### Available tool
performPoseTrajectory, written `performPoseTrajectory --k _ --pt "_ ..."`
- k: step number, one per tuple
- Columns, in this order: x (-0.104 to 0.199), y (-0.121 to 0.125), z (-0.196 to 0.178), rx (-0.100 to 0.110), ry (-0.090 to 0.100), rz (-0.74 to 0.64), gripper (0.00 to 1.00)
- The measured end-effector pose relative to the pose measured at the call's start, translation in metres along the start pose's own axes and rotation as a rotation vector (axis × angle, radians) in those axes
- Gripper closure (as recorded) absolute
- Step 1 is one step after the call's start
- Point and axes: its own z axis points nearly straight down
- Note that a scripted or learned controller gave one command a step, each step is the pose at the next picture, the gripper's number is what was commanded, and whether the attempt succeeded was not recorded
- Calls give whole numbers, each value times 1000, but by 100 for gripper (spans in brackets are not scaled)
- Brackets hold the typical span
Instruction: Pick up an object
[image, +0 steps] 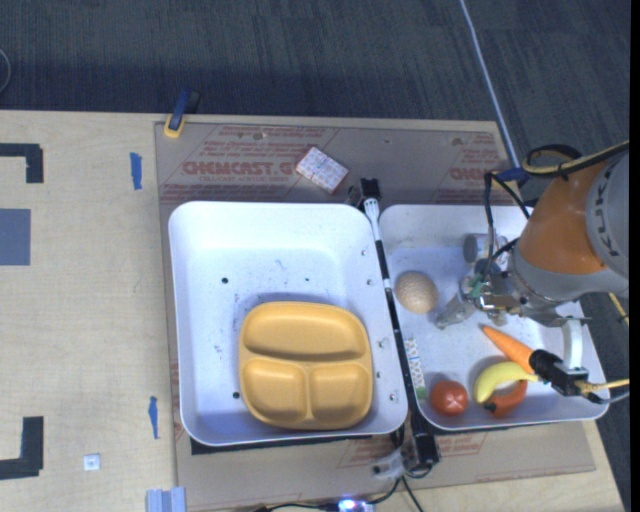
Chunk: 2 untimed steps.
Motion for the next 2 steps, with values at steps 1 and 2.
performPoseTrajectory --k 1,2 --pt "34 -42 0 -1 0 1 0" --pt "41 -63 0 -4 -1 1 0"
